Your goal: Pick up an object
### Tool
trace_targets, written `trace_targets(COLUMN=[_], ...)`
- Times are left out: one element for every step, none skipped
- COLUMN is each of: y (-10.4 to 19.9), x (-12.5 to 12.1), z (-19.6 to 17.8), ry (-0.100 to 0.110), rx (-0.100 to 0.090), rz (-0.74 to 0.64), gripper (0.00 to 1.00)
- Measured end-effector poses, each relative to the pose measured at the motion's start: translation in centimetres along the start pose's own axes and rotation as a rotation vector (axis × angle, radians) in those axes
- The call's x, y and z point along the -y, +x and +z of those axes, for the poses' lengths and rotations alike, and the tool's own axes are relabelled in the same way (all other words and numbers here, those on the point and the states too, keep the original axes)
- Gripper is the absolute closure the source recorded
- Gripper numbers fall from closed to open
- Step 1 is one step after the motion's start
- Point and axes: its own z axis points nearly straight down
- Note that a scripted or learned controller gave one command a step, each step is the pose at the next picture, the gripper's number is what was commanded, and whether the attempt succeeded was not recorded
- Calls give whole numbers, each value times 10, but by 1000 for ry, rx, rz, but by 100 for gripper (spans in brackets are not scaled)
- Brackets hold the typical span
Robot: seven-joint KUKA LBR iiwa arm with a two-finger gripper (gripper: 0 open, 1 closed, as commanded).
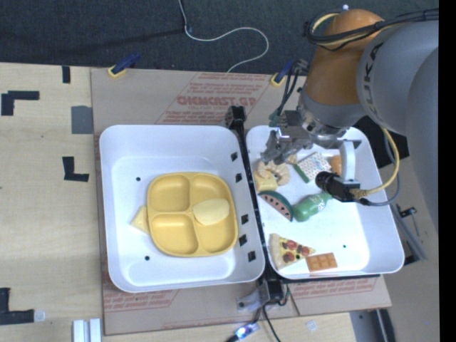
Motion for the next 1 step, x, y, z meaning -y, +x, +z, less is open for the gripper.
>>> trace_targets(y=[7], x=[-7], z=[15], ry=[1], rx=[2], rz=[1], gripper=[100])
